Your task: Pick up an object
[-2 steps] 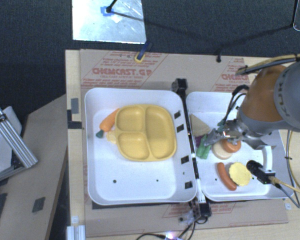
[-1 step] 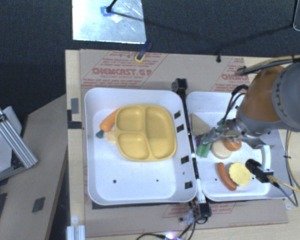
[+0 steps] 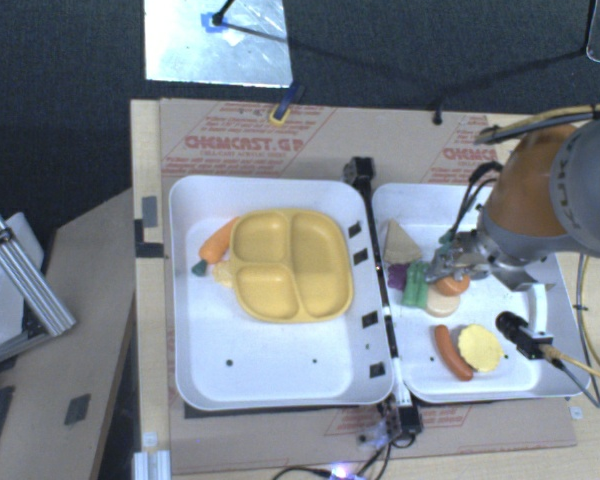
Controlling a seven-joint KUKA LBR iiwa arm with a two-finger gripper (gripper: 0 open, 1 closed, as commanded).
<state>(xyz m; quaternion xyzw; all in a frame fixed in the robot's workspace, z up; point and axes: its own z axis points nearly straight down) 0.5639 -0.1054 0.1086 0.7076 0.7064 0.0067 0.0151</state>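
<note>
- The arm reaches in from the right, and the tool (image 3: 448, 268) sits low over the middle of the right bin (image 3: 430, 208).
- Whether the tool is spread or pressed together I cannot tell; the wrist and its own body hide that.
- Right under the tool lies a round toy food piece (image 3: 448, 294) with an orange top and a cream base, small and squat. I cannot tell whether the two touch.
- Just beside that piece, toward the divider, stand a green block (image 3: 417, 288) and a purple piece (image 3: 401, 274), close together.
- A tan wedge (image 3: 400, 241) lies behind them, near the bin's back corner.
- Toward the front of the right bin lie a reddish-orange sausage (image 3: 452, 352) and, touching it, a yellow disc (image 3: 479, 348).
- The left bin (image 3: 280, 358) holds a yellow divided plate (image 3: 285, 265), with a toy carrot (image 3: 216, 242) against its left rim.
- Both bins rest on the brown counter (image 3: 240, 138).
</note>
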